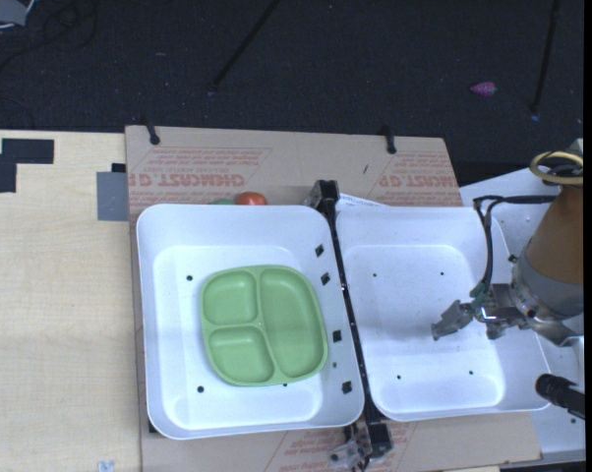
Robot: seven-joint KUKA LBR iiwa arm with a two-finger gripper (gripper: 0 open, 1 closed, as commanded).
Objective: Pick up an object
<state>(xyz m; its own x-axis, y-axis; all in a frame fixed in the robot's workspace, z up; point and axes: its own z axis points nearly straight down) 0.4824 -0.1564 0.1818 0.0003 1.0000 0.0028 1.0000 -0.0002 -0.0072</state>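
A light green divided plate (263, 324) lies flat in the left bin (168, 254), a little right of that bin's middle. My gripper (455, 323) hangs over the right side of the right bin (414, 234), with the arm's orange band behind it at the view's right edge. It is far to the right of the plate, with the bins' shared divider between them. I see nothing between its fingers. A small red and green thing (245, 200) peeks out behind the left bin's back rim.
Both bins rest on a cardboard sheet (276, 170) with printed lettering. A black clip strip (337, 303) runs between the bins. Light wooden bench (50, 313) lies to the left. Cables (488, 239) loop near the arm.
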